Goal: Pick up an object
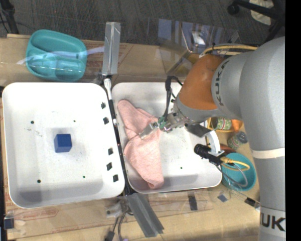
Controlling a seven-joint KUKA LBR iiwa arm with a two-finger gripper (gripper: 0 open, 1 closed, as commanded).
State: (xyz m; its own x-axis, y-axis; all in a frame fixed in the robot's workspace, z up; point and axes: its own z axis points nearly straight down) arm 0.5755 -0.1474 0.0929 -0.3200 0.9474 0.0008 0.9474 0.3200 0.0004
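Observation:
A pink cloth (144, 154) lies crumpled along the left side of the right bin (190, 179). My gripper (149, 130) reaches in from the right and sits low over the cloth's middle. It is shut on a pinch of fabric, and the cloth's folds bunch up toward its tips. A small blue cube (63, 142) rests alone on the floor of the left bin (20, 99), far from the gripper.
A teal plastic container (56, 55) lies on the bench behind the left bin. A teal bowl (240, 170) and small items sit right of the right bin. The grey arm with its orange band (200, 87) hangs over the right bin's back right corner.

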